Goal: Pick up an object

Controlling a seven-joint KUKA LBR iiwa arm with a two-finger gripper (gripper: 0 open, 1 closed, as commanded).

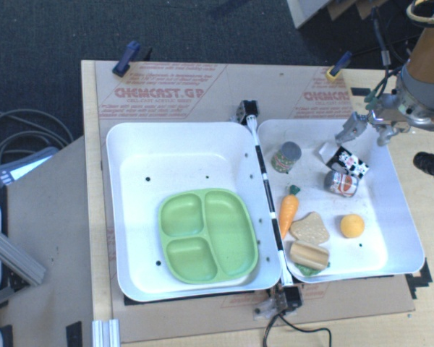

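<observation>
Bench: dark carpet lies beyond a wooden board (pixel 202 85) that bears two shallow white bins side by side, with loose cables trailing off at the view's left.

Left bin (pixel 130 194): it holds a green divided tray (pixel 206 235) and nothing I would bother lifting.

Right bin (pixel 398 215): this is where the pickable things lie, namely a small grey-lidded can (pixel 286 156), a toy carrot (pixel 288 210), a slice of bread (pixel 309 229), a sandwich (pixel 309 255), an orange ball (pixel 352 226), and a small black-and-white carton (pixel 346 172) leaning against a round red-and-white piece.

My gripper (pixel 369 125): it hangs over the far right corner of the right bin, with the orange band of my arm above it at the frame's right. Its metal parts blur together from this angle, so I cannot tell its state, and I see nothing carried under it.

Nearest thing: the carton, I judge. It sits just below and slightly left of my gripper in the view, close by, well nearer than the ball or the carrot.

Long axis: the carton looks tilted, its length running roughly from upper left to lower right, though it is too small to be sure.

What the move turns on: a short drop toward the carton, closing across its narrow side. Its lean against the neighbour could make it slip.
</observation>
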